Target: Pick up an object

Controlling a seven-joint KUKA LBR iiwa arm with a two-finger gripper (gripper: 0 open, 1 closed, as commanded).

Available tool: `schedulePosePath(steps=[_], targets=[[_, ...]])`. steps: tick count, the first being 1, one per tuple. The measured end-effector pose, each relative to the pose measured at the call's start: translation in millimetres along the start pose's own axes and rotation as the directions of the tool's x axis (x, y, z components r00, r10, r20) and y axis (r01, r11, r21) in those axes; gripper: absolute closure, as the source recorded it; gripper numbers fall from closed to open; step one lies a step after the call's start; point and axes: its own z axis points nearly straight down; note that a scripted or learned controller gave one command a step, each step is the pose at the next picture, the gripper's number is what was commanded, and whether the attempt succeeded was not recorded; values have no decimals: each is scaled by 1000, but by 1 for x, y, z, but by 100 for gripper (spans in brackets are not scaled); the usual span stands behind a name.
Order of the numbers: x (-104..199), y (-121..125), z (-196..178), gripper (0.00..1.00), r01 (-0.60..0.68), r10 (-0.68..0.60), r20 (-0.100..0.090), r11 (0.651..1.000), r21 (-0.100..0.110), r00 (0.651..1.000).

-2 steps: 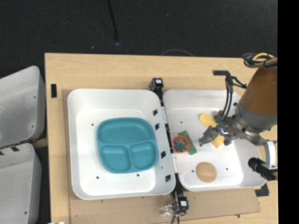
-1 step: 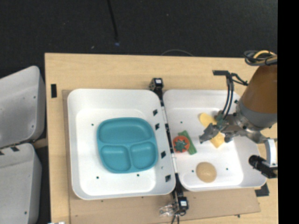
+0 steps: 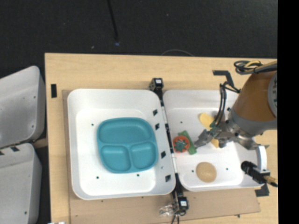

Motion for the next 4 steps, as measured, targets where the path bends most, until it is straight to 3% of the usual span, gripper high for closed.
schedulePosePath(steps=[1, 2, 4], targets=[[-1, -1, 53, 0, -2, 2, 0, 1000, 2, 1000], [-1, 1, 39, 100, -11, 11, -2, 1000, -5, 1000], [-4, 3, -66, 100, 6, -6, 0, 1000, -10, 1000]])
